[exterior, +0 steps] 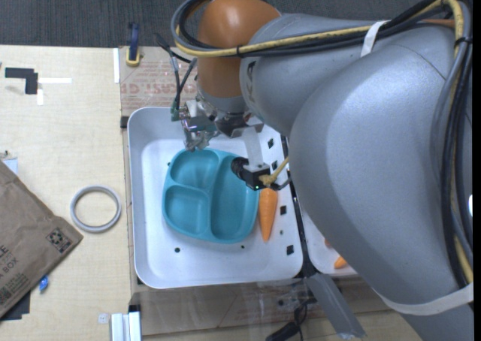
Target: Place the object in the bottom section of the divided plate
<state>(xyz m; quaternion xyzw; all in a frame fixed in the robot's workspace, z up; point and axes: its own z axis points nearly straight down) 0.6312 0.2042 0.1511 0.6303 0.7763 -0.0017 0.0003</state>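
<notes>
Blue divided plate (pixel 210 197) in white bin (pixel 150 257)

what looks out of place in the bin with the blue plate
The carrot lies in the white bin beside the blue divided plate's right rim, not in any section. The plate also sits askew to the bin's walls.

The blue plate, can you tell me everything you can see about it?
The blue plate is teal, smooth and looks like plastic, with rounded corners. Raised ridges split it into three sections: two smaller ones on its left side and one long one on its right. All three look empty. It lies flat in the white bin. An orange carrot lies along its right edge, outside it. The tool hangs at its top edge.
</notes>
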